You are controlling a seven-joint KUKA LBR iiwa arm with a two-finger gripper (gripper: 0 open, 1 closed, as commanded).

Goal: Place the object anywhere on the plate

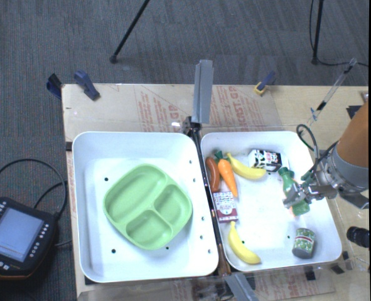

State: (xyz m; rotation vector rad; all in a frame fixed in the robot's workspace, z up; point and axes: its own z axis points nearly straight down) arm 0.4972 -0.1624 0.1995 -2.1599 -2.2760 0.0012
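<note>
From the camera view, I see the green divided plate (148, 205) lying in the left bin (85, 168) with all three compartments bare, so nothing has been delivered yet. My arm comes in from the right and its gripper (296, 196) sits low over the right side of the right bin (260, 259), right at a green bottle (293, 190) that lies near the bin's right wall. The bottle looks like the object I am going for, but I judge that only from where the gripper is. The fingers and the bottle overlap too closely at this angle, so I cannot tell how far the jaws are parted or whether they have hold of anything. As I read it, the grasp, the lift, the carry across the divider and the drop onto the plate are all left to do.

Other items share the right bin: a carrot (226, 175), two bananas (246, 169) (241, 246), a small cow-patterned carton (265, 159), a flat red packet (225, 206) and a small can (304, 242).

The bins rest on a board-topped bench (141, 108) with clamps at its far edge. The floor around is dark carpet, with a handheld control pendant (12, 234) lying at the left and stand legs behind.
</note>
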